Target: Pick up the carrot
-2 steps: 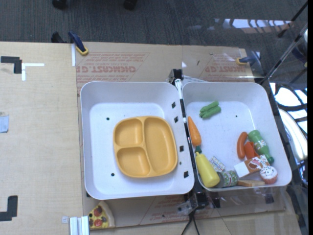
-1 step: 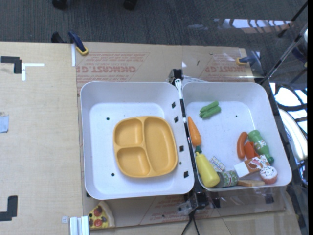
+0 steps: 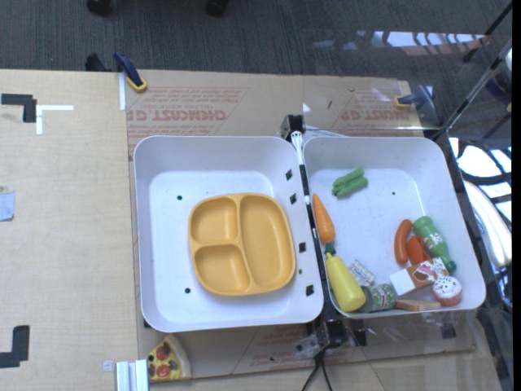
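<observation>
Right now the carrot [image 3: 323,219] lies in the right bin [image 3: 383,157], tight against its left wall, just beside the divider where the two bins meet. It's lengthwise along that wall, orange body with the green end pointing down toward the yellow bottle [image 3: 343,283], which sits just below it and looks close to touching.

Other stuff in the right bin: green beans [image 3: 350,182] near the top, well apart from the carrot; a sausage [image 3: 402,241], a green bottle [image 3: 433,243] and a heap of small packets [image 3: 423,283] toward the lower right corner. Left bin [image 3: 163,218] carries a yellow divided plate [image 3: 242,243].

Pincer state: cannot tell.

Step in hand, my read: nothing started, approach phase still to do. Carrot is untouched on the bin floor.

Next move needs: come in from the right, drop over the carrot's middle, fingers straddling its short axis. Problem is the wall — one finger has almost no room on the left side. Likely risk is clipping the bin rim or nudging the yellow bottle. Grabbing slightly toward the upper end keeps clear of the bottle.
</observation>
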### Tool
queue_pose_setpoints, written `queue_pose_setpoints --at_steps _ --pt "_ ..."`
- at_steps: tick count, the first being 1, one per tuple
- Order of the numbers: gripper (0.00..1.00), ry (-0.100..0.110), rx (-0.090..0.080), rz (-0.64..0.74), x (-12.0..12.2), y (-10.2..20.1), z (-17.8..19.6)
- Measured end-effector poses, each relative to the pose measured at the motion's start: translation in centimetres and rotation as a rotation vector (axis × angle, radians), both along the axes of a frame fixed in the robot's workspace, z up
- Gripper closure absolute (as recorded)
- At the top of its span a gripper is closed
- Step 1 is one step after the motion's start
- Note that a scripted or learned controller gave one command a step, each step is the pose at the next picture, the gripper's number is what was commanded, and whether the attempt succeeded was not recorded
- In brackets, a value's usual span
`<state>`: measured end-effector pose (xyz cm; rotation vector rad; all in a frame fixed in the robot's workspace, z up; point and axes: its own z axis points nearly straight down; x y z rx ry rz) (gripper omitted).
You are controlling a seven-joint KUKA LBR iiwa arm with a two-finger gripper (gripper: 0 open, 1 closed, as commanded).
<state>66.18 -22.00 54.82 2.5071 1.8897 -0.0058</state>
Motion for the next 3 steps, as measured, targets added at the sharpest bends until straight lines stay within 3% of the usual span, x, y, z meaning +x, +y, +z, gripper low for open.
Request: queue_pose_setpoints --at_steps 1,2,3 --pt "0.0 0.002 0.002 -0.573 -0.22 0.44 -0.79" --pt "1.0 0.003 0.001 -0.567 -0.05 0.62 -0.05" --pt "0.0 0.003 0.001 -0.567 -0.04 0.62 -0.06"
